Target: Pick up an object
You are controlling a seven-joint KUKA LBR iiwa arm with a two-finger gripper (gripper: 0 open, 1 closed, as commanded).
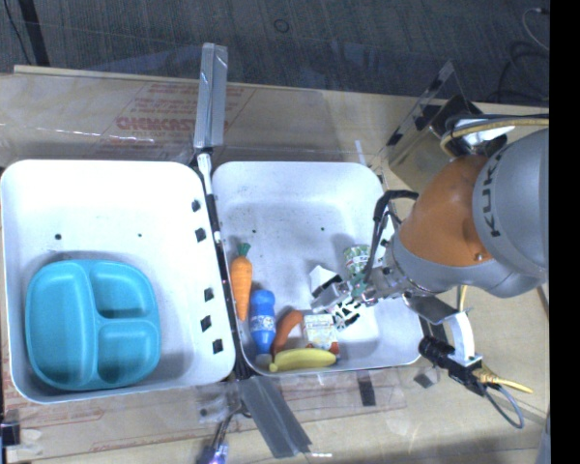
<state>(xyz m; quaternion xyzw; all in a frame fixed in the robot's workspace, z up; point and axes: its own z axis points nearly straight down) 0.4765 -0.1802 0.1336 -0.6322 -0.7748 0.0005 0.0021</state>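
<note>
1. Since the task names no single thing, the small white packet is the likeliest pick — it lies in the right bin, touching the banana along the near wall.
2. From the banana, the tool sits just up and right, so the packet lies down-left of it.
3. Whether the tool is spread or closed, I cannot tell.
4. Carrot and blue bottle stand left of the banana — lengthwise, away from the near wall.
</note>
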